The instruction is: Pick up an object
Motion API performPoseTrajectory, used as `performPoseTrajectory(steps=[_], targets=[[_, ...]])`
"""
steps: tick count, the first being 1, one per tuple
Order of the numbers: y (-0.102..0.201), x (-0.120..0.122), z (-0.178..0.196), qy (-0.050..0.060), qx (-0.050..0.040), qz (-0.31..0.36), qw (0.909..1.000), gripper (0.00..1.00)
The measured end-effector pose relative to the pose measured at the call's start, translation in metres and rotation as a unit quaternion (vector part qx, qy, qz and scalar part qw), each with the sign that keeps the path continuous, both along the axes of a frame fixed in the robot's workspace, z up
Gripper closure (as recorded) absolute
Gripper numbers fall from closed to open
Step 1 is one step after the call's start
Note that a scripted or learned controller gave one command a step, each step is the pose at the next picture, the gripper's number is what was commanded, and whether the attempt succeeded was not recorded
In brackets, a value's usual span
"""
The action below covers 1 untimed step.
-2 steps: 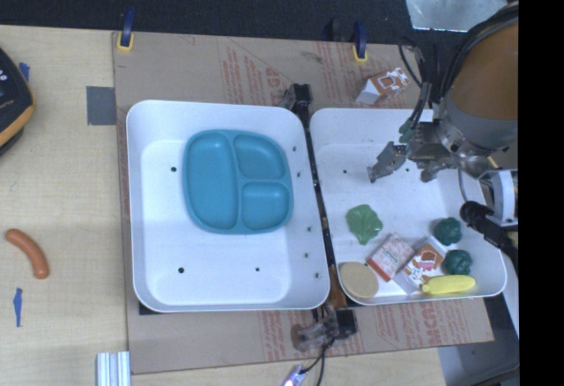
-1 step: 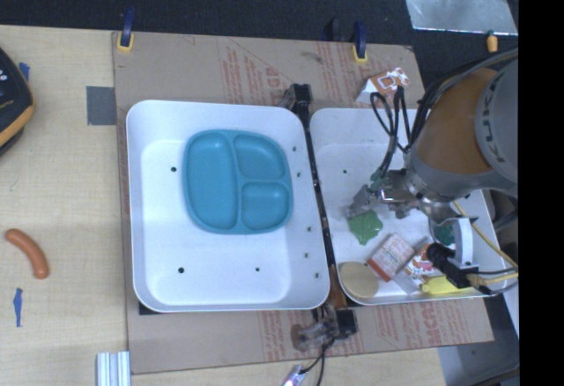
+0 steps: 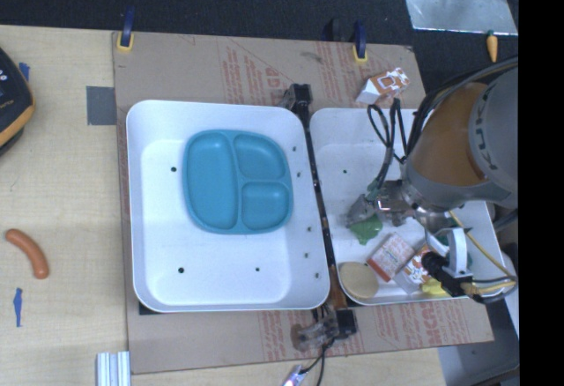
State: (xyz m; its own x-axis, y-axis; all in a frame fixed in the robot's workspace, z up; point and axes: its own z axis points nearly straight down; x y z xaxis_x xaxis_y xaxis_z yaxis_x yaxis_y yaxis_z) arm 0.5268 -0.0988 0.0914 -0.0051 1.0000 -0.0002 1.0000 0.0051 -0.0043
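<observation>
The right bin [image 3: 344,155] holds several small items along its near side: a green object [image 3: 367,230], a red-and-white packet [image 3: 393,257], a beige round piece [image 3: 357,280] and a yellow item [image 3: 432,289]. My gripper [image 3: 368,208] reaches in from the right and sits low over the green object, right at its top edge. The grey arm with its orange band [image 3: 449,146] covers the right part of this bin. Nothing is visibly lifted.
The left bin [image 3: 159,270] holds a blue divided plate [image 3: 236,180]. A small snack packet [image 3: 384,85] lies on the cardboard behind the right bin. A toy sausage [image 3: 28,253] lies on the bench far left, and a black-and-yellow device [image 3: 11,102] sits at the left edge.
</observation>
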Motion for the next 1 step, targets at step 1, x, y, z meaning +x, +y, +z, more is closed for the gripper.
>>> performPoseTrajectory(steps=[1], targets=[[-0.0011, 0.0001, 0.0104, 0.001, -0.0004, 0.001, 1.0, 1.0]])
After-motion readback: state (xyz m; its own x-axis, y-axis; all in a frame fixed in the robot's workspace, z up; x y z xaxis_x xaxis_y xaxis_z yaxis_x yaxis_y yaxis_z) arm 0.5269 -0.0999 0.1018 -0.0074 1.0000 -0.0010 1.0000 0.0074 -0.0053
